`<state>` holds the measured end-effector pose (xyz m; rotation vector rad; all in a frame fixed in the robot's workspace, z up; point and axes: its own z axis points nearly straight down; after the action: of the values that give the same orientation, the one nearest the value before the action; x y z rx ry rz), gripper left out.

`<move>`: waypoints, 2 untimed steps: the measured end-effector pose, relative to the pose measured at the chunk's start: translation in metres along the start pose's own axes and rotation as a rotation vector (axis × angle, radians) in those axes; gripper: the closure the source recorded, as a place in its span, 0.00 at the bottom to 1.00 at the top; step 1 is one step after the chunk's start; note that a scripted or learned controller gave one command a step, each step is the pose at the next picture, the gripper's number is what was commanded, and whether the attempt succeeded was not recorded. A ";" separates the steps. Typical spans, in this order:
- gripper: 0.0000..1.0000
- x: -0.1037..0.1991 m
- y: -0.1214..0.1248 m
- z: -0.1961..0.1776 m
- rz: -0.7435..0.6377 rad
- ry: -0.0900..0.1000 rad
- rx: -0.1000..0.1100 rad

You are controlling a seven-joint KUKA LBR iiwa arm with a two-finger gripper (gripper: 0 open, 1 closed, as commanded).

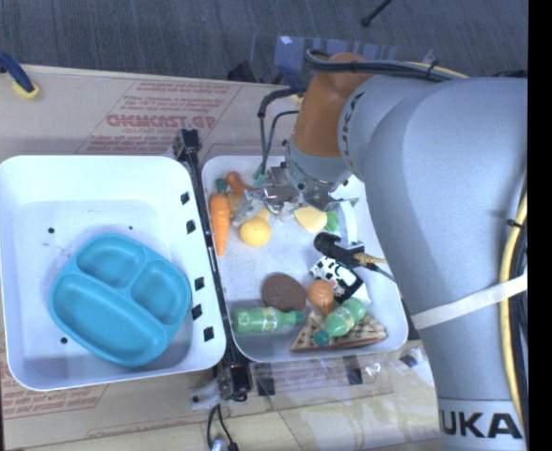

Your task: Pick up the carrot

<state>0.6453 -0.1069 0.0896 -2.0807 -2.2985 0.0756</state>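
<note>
Camera view, from above: the long orange plastic carrot (220, 222) lies along the left wall of the right-hand shallow white bin (395, 301), near its far end. The gripper (277, 194) hangs low just beside it, over a round yellow toy lemon (255, 232); whether it grips anything I cannot tell. A blue divided plastic plate (118, 297) sits in the left bin (12, 252).

Glossy plastic carrot (220, 222); smooth white plastic bins (12, 214).
</note>
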 end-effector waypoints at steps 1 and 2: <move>1.00 0.002 0.001 -0.010 -0.009 0.000 -0.005; 1.00 0.109 -0.040 -0.102 0.226 0.011 -0.055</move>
<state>0.6014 -0.0010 0.1939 -2.3533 -2.0722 0.0078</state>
